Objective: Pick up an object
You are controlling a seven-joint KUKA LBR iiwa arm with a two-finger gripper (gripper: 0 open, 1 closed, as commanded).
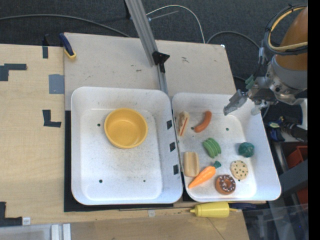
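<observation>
We are seeing two white bins [80, 149] sitting on a bench. Our gripper [246, 100] is hovering, fingers spread, gripping nothing; the frame is cropping its arm.

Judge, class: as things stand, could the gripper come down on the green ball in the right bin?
Probably yes. The gripper hangs over the right bin's upper right part, with the green ball just below it in the view. The ball lies apart from the cookie and green vegetable, so nothing crowds it.
</observation>
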